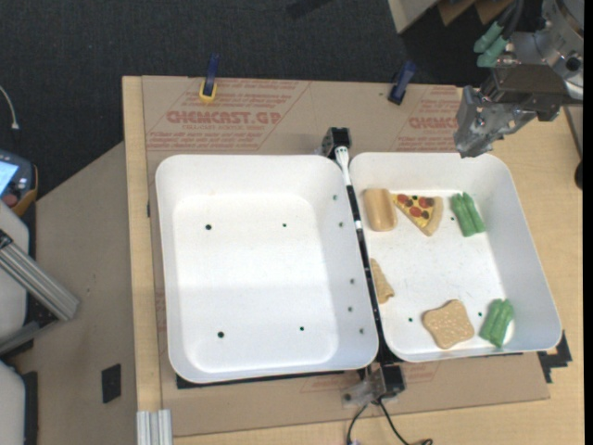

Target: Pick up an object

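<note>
White plastic, two shallow bins side by side on a printed cardboard sheet [139, 248]: left bin [250, 276] bare apart from small dark dots, right bin [454, 267] carrying all the toy food. Along the far side of the right bin: a bread roll [377, 209] just beside the divider, a pizza slice [419, 212] just beside the roll, a green stick [468, 214] near the slice. Along the near side: a toast slice [448, 324] and a second green piece [498, 323] just beside it; a tan scrap [380, 282] tucked against the divider. Gripper [474, 137] hanging above the far right corner of the right bin, over the rim, apart from every item; parted or closed, cannot tell, and nothing seen held. Probably still in approach, no pick made yet. Nearest candidate: the green stick, almost straight below toward the near side. Best done by coming down centred on it, closing across its narrow width, staying clear of the bin wall and the pizza slice. The tan scrap a poor choice, too tight to the divider. Red print on the cardboard reading roughly "CHEMCAST GP" [223, 117], repeated partly at the right; small lines beneath too tiny to read. Two clamps [209, 85] on the far cardboard edge.
</note>
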